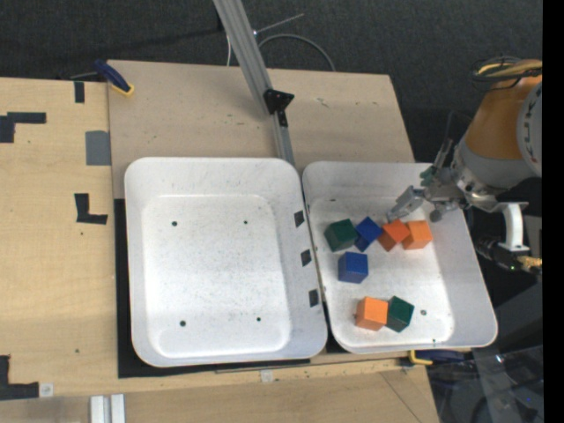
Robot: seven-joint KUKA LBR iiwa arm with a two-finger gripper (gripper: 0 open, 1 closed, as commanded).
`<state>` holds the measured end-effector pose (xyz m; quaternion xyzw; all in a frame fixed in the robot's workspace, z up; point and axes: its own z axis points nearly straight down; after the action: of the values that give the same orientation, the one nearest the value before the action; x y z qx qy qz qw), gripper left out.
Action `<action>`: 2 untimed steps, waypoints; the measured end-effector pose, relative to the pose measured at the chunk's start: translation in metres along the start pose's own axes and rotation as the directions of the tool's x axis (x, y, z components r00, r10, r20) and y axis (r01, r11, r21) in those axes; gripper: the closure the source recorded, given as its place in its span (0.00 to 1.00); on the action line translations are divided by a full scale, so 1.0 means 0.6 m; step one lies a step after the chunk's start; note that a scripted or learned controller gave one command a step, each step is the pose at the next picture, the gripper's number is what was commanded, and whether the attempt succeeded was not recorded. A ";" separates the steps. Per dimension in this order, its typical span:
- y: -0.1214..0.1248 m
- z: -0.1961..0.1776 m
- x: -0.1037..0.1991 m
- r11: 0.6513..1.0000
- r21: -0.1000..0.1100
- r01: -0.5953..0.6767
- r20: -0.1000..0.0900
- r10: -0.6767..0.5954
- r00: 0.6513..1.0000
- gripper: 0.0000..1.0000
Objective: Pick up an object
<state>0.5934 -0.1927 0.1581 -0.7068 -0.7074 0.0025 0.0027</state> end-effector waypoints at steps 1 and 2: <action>0.012 0.065 0.006 1.000 -0.017 0.000 0.009 0.000 1.000 0.00; 0.011 0.085 0.008 1.000 -0.010 0.001 0.002 -0.001 1.000 0.00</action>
<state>0.5998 -0.1880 0.1069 -0.7064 -0.7079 -0.0004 -0.0017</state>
